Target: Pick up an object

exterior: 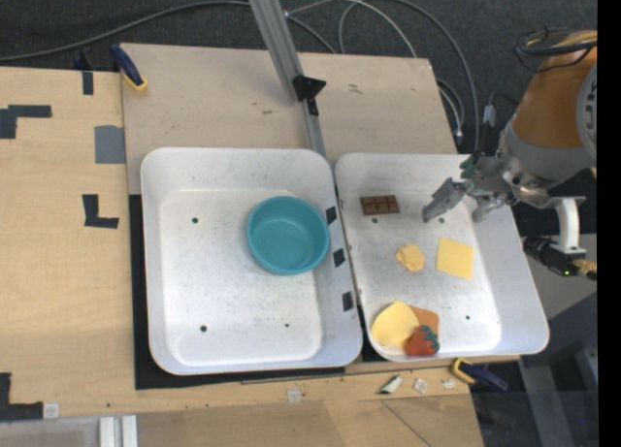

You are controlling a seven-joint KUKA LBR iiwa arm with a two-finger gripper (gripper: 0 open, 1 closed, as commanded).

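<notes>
Gripper (454, 200) over right bin (514, 280), upper right part; fingers spread, nothing between them.
Yellow square (455, 258) lies just below it on the bin floor; brown bar (379, 206) to its left.

Arm (558, 96) cut off at right edge; claw (456, 205) finger gap unclear.

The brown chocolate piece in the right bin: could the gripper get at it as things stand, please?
Probably yes. The chocolate piece lies flat by itself near the far edge of the right bin, with bare floor around it. The gripper hovers just to its right, and nothing stands between them.
</notes>
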